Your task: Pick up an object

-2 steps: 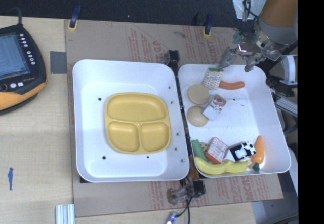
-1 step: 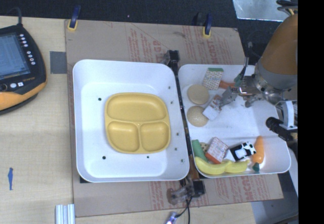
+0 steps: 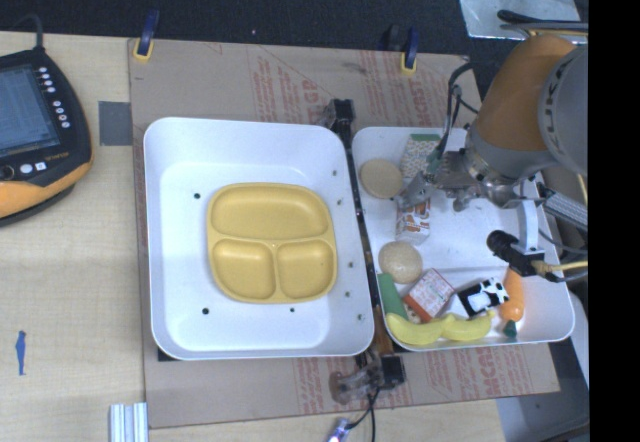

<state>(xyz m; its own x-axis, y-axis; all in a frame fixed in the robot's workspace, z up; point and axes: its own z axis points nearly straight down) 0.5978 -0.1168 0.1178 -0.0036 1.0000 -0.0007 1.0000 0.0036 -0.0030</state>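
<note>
The grey two-finger gripper point(image 3: 418, 192) hangs low over the far part of the right shallow white bin point(image 3: 478, 232), its fingers slightly apart with nothing between them. The small red-and-white printed packet point(image 3: 413, 221) lies just on its near side, long axis running far to near. A round tan disc point(image 3: 380, 178) crowds the left; bare floor lies to the right.

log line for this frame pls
task: pick up an object | claw: low in right bin, over small packet | held: nothing visible | left bin: yellow divided tray
</note>
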